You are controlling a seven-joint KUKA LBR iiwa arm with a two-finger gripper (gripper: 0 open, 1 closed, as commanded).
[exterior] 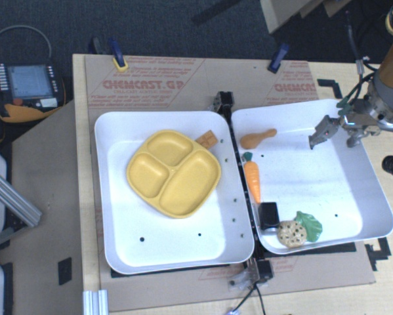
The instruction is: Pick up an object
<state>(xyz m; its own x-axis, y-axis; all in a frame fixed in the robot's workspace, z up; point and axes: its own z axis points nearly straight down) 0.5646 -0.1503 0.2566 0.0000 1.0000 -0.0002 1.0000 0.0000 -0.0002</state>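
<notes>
Nothing is picked up yet, as far as I can judge. The candidates all lie in the right white bin [353,195], along its left side. The orange toy carrot with a green top [251,180] rests against the bin's left wall, lengthwise. Just above it, toward the bin's far edge, lies the tan drumstick-shaped toy [258,138]. Below the carrot sits a small black block [269,214], and next to that, at the bin's near edge, a round speckled cookie-like piece [289,233] touches a green leafy toy [310,225].

My gripper [335,134] hangs over the far right part of that same bin, well apart from the carrot and nearer to the drumstick than to anything else. Its two grey fingers look spread apart with nothing between them, so I read it as wide and carrying nothing.

In the left white bin [117,228] a yellow three-compartment plastic plate [173,173] lies near the middle, with a small brown block [206,139] touching its far right rim.

What remains is the whole job: choosing a piece, descending, closing and lifting.
</notes>
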